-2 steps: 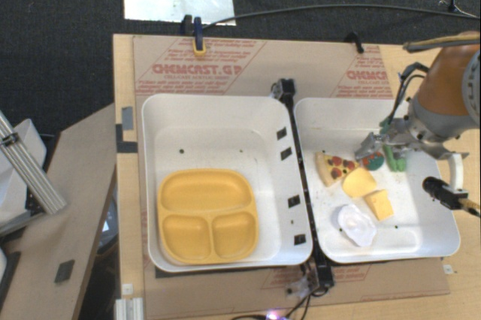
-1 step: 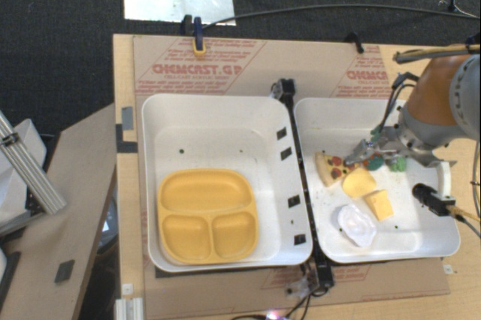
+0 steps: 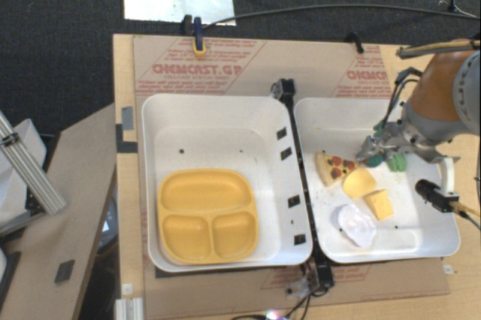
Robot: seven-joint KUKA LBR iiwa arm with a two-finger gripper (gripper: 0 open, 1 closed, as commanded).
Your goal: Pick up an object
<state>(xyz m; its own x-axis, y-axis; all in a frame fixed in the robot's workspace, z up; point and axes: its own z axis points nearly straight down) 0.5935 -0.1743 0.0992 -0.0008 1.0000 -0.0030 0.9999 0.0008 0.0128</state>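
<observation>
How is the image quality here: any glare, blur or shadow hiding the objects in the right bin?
Camera view: even lighting, soft overall focus; the white bin reads bright but not blown out; the pizza slice and cheese wedge stay legible; the gripper area is cluttered and slightly blurred, with a green object partly tucked under it.

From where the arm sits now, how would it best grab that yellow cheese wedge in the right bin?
Probably from straight above, closing on the two long flat sides of the cheese wedge. It lies flat on the floor of the right bin, so its sides are what a hand can pinch. The yellow round piece sits close at its upper left and the white object at its lower left; the right side looks freer.
</observation>
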